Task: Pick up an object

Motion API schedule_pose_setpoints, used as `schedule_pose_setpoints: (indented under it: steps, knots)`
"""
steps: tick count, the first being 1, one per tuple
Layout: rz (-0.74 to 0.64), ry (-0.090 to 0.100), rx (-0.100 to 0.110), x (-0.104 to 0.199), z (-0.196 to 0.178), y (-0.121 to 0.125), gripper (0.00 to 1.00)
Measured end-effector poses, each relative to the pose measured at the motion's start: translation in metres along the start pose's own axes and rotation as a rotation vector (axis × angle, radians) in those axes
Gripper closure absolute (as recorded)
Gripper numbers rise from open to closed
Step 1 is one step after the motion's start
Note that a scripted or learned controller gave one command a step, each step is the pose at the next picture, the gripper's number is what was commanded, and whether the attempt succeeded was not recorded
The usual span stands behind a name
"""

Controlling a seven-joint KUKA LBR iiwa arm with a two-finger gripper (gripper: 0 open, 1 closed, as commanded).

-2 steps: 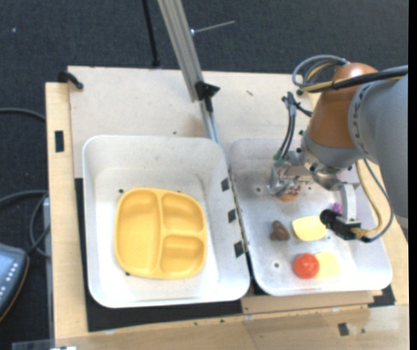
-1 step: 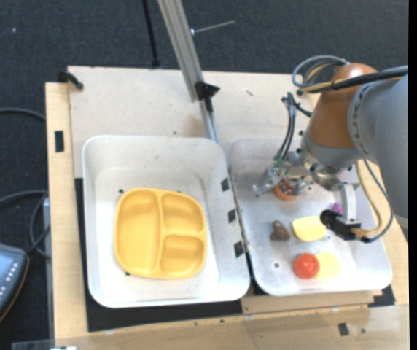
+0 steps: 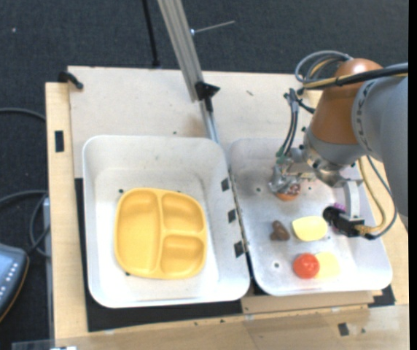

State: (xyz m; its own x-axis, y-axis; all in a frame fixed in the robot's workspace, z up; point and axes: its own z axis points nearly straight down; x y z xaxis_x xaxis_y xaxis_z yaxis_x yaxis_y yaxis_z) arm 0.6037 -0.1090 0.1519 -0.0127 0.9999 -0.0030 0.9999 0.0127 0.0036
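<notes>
1. Look to the right bin (image 3: 263, 268): the gripper (image 3: 287, 186) is down over its upper middle part, with the grey arm (image 3: 369, 115) and its orange band reaching in from the right.
2. You can see a small orange object (image 3: 289, 192) right at the fingertips, but whether the jaws are clamped on it or merely touching it is not clear from this angle.
3. Below the gripper, in the same bin, lie a small brown object (image 3: 279, 230), a pale yellow block (image 3: 310, 228) just beside it, a red ball (image 3: 306, 265), and a second yellow piece (image 3: 327, 264) touching the ball.
4. The left bin (image 3: 99, 166) holds a yellow divided tray (image 3: 161, 232), lying flat.
</notes>
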Motion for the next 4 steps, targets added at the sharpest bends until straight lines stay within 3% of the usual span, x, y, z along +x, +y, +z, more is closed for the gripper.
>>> schedule_pose_setpoints:
  steps: [1, 2, 3, 4]
  knots:
    - [-0.001, -0.001, 0.002, 0.000, 0.001, 0.000, 0.00]
    - [-0.005, -0.001, -0.002, 0.000, -0.010, 0.001, 1.00]
    - [-0.006, -0.002, 0.000, -0.001, -0.010, 0.000, 0.00]
    - [-0.009, -0.002, -0.005, -0.001, -0.021, 0.001, 1.00]
